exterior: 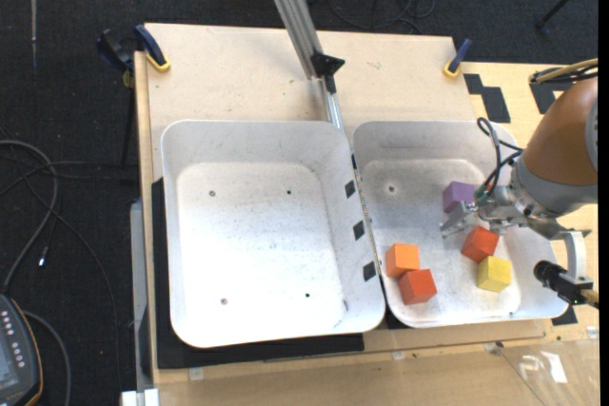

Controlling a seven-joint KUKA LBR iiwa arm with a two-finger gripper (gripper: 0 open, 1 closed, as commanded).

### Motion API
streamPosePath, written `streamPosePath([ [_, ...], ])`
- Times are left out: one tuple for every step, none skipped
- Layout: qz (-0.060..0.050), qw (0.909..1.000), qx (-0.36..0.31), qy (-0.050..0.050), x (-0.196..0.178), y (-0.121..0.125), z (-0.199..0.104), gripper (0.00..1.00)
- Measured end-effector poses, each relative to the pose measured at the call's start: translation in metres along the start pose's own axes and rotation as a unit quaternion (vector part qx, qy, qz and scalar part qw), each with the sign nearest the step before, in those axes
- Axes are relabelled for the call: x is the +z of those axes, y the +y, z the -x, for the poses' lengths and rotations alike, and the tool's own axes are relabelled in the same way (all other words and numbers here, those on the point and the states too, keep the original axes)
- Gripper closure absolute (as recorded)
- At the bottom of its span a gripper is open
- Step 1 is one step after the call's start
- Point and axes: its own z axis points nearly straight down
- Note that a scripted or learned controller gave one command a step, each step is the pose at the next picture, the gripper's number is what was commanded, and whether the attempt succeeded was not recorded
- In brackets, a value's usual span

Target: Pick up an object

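Claw (473, 222) low in right bin (419, 143) — between purple block (459, 195) and red block (480, 243).

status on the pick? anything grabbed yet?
Done: the arm has reached into the right bin, gripper low between the purple block and red block. In hand: nothing visibly between its fingers. Left: close on a block and lift; all five blocks sit on the bin floor.
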Motion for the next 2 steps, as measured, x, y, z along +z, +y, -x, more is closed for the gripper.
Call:
streamPosePath([
  [-0.002, 1.0000, 0.001, 0.001, 0.0183, -0.0426, -0.0286, 0.00],
  [-0.003, 1.0000, 0.000, 0.002, 0.0105, -0.0427, -0.0292, 1.00],
])
